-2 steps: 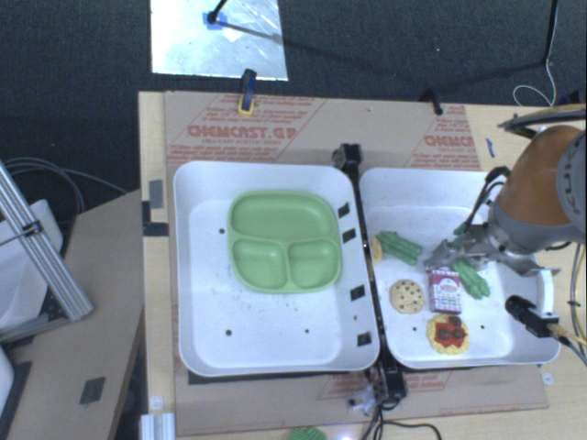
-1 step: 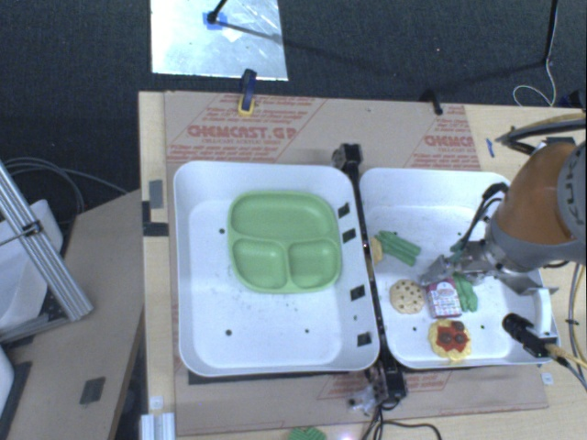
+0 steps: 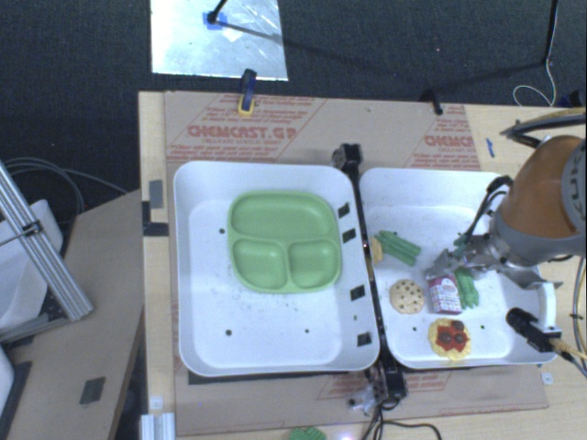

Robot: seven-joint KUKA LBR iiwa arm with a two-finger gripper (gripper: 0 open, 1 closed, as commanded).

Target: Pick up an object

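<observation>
I had reached in from the right, my grey arm with its orange band hanging over the right bin. My claw was down low near the middle of that bin, among a small cluster of toy food. Whether it was wide or narrow, I could not tell; the wrist and the things beneath hid too much.

Just below the claw lay a small red and white packet, touching or nearly touching it, with a green piece just beside the packet on its right. I could not see anything clearly held. To the left of the packet sat a round cookie, and farther left, towards the far side, a green ridged vegetable piece. Nearest the front wall lay a yellow round piece with red on top.

In the left bin rested a green divided plate, well apart from my claw.
</observation>
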